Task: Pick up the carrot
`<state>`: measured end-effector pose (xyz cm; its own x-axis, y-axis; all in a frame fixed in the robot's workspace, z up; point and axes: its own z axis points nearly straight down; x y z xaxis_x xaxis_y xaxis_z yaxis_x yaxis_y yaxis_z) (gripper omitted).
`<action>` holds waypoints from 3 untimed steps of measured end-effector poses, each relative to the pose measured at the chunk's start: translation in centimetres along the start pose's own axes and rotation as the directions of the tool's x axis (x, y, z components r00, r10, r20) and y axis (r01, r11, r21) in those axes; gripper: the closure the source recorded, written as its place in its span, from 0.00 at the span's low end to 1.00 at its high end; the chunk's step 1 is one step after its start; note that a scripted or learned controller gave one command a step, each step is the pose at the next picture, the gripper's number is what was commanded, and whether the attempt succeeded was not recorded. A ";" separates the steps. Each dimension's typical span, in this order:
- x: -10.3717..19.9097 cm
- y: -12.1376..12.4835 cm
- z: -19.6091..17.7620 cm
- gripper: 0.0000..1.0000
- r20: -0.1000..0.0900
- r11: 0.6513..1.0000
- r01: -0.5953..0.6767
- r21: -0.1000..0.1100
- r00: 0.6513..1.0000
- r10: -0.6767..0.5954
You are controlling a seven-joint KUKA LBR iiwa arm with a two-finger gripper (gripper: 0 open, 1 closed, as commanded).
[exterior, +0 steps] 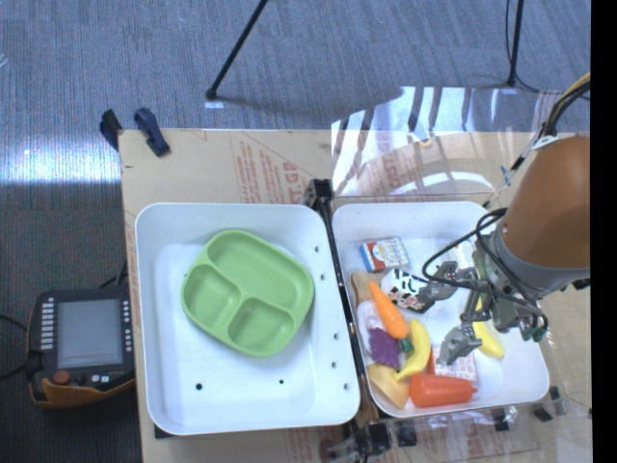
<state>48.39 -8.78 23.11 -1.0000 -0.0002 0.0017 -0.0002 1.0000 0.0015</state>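
Your view of the right-hand shallow white bin [501,379] is partly blocked: the grey arm with its orange band [551,205] covers the bin's far right corner, and cables and linkage at the wrist blur into the toys below. You cannot make out whether the two-finger gripper [461,340] is open or shut, nor whether it touches anything; it hangs over the bin's right half, near a small yellow banana-like piece [489,340] and a white card under it.

The slim orange plastic carrot [388,310] lies slanted in the left half of that bin, well clear of the gripper. Crowding it you have a purple toy [384,347] just below, a curved yellow banana [418,348] to its right, a black-and-white spotted toy [409,287] above, and a small red-and-blue box [385,254] beyond that. A chunky red-orange piece [442,389] sits at the near edge.

The left-hand white bin [164,374] holds a light green divided plastic plate [248,291].
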 end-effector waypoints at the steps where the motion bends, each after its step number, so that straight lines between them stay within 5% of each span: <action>1: -0.4 7.7 4.6 0.00 -0.003 0.975 -0.220 0.000 0.975 0.220; 2: -3.2 0.5 11.2 0.00 0.005 0.958 -0.286 0.002 0.958 0.286; 3: -2.0 0.5 13.6 0.00 0.023 0.846 -0.533 -0.008 0.846 0.533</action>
<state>50.35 -8.25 9.52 -0.8458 0.5330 -0.0211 0.5330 0.8461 0.0082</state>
